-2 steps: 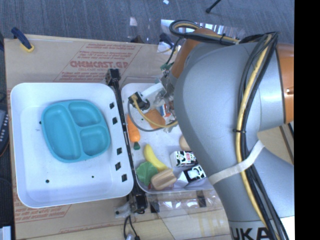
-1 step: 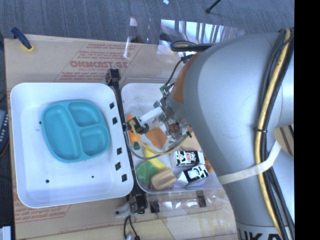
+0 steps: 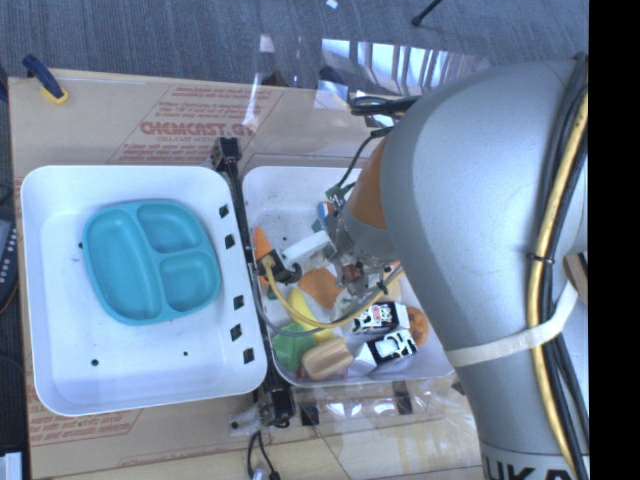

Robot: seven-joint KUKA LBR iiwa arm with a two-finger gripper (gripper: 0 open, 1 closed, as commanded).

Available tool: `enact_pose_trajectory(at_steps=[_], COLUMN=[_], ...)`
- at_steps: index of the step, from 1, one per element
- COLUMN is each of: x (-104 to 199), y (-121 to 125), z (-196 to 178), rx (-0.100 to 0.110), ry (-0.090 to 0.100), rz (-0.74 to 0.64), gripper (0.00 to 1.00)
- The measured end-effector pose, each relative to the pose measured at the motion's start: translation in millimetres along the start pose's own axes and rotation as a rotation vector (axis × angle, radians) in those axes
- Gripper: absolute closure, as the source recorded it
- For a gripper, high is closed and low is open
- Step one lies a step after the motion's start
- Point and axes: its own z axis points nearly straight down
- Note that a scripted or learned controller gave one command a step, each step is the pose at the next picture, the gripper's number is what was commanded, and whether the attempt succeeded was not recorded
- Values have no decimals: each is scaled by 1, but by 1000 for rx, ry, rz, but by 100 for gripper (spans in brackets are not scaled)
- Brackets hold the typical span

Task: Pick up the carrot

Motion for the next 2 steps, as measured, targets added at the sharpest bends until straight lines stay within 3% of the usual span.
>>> enact_pose_trajectory(at_steps=[1, 2], x=[1, 1], y=[-1, -1], z=[-10, -10], rx=[9, 9], ry=[-5, -5], rz=[-7, -7], gripper=[100, 0])
